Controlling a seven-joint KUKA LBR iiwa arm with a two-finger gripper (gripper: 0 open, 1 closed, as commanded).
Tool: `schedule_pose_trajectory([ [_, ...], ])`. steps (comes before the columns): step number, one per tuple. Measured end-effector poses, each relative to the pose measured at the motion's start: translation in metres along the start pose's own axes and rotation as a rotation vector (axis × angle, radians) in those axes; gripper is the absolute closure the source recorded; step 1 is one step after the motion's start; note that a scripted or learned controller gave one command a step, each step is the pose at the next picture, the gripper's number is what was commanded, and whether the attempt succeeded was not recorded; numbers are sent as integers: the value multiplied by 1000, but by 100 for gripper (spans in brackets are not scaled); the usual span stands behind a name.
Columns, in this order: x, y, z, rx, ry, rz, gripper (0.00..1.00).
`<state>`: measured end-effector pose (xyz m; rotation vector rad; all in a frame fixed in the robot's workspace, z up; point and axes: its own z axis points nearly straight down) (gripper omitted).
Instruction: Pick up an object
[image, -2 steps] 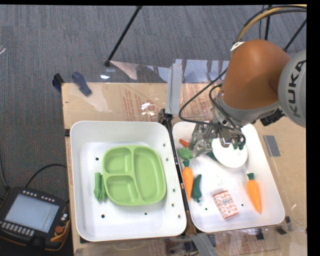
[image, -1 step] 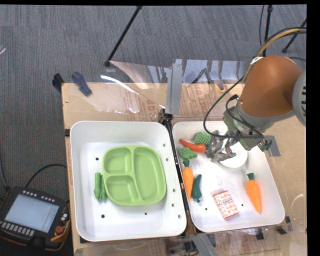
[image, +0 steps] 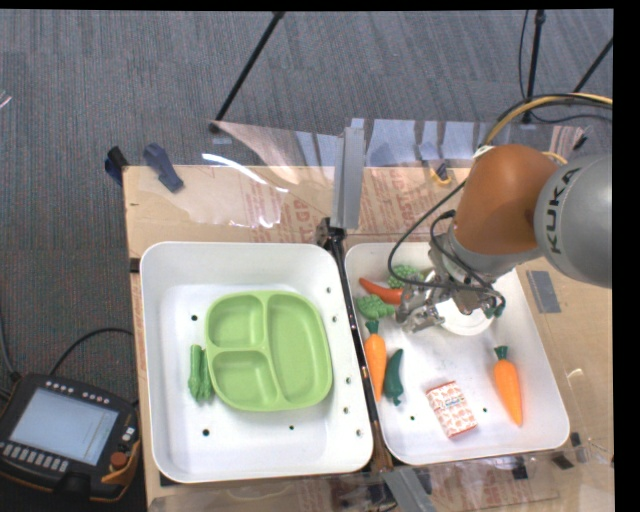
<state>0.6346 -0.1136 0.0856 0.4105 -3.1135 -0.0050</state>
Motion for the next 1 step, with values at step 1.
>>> schedule_pose_trajectory([
  [1, -1, -1, -3, 2, -3, -1, 0],
])
